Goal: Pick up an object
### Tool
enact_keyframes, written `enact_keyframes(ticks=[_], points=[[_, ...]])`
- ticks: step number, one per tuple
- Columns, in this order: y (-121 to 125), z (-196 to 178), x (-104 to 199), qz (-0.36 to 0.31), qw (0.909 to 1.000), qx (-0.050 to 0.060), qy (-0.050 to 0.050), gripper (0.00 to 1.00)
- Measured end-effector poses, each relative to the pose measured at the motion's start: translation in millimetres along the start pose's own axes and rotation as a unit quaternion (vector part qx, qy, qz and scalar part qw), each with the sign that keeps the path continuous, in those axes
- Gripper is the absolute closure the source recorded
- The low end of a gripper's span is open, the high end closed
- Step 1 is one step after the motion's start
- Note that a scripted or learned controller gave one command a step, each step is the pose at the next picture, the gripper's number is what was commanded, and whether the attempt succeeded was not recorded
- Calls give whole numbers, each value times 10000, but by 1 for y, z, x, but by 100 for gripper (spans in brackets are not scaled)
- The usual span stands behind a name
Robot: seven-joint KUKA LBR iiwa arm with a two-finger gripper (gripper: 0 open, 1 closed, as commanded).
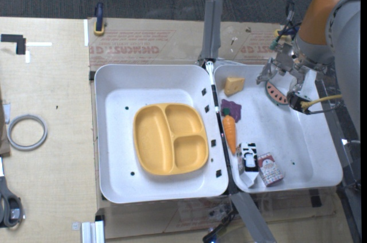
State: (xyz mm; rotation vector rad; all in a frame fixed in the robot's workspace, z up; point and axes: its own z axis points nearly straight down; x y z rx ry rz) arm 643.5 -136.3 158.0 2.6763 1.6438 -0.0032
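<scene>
My gripper (282, 82) hangs over the back of the right bin (321, 156), below the orange wrist band. Right under it lies a red, curved watermelon-slice toy (277, 95), very close to the gripper; whether it is gripped is unclear. Along the right bin's left wall sit a tan cheese wedge (234, 85), a purple piece (231, 109) and an orange carrot (230, 132). Near the bin's front are a black-and-white item (249, 157) and a small red box (269, 170).
The left bin (109, 121) holds a yellow divided plate (171, 137). On the wooden bench to the left lie a grey tape ring (26, 132) and scissors (8, 210). A yellow cable (321, 100) loops off the wrist over the right bin.
</scene>
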Motion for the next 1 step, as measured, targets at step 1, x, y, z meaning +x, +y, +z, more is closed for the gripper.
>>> enact_keyframes(ticks=[1], points=[[-15, 67, -47, -283, 9996, 8, 2, 0]])
